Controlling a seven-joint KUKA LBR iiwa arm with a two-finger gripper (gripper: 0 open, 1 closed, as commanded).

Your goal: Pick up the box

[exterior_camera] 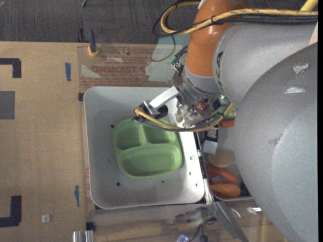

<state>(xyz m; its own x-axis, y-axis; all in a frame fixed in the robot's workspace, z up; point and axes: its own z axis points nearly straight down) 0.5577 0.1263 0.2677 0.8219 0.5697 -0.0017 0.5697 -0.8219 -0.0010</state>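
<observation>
1. The arm (272, 135) is nearest my lens, at the right of the frame, and covers most of the right bin (236, 198).
2. Under its wrist the gripper (184, 116) hangs mid-frame over the wall between the bins. I cannot tell whether it is apart or together, and I see nothing in it.
3. Just lower right of it, a small white block (209, 146) lies in the right bin beside orange pieces (225, 189). I take it for the box, though it is half hidden.
4. The left bin (101, 135) holds a green divided tray (147, 149).
5. Beyond is bare counter (40, 135).
6. My judgement: the grasp and the lift are both still to come.
</observation>
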